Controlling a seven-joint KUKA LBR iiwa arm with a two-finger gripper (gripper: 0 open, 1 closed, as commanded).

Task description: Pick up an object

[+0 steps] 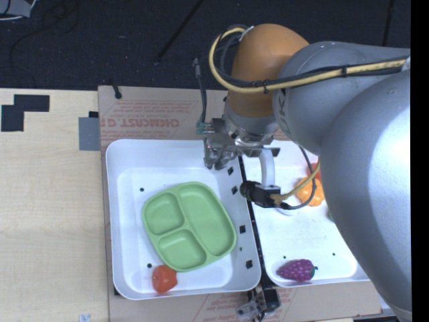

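A green divided plate (189,226) lies in the left bin (127,180). A small red fruit (164,278) sits by that bin's near wall, just below the plate. In the right bin (335,257) a purple bunch of grapes (296,270) lies near the front, and an orange object (312,190) is partly hidden behind the arm. My gripper (219,157) hangs over the far right corner of the left bin, above and beyond the plate's far edge. Nothing shows in its grasp.
The grey arm with its orange band (265,52) covers the right bin's far half. A black cable and fitting (263,194) dangle over the divider between the bins. Cardboard (154,116) lies under the bins, and the wooden bench (47,213) stretches left.
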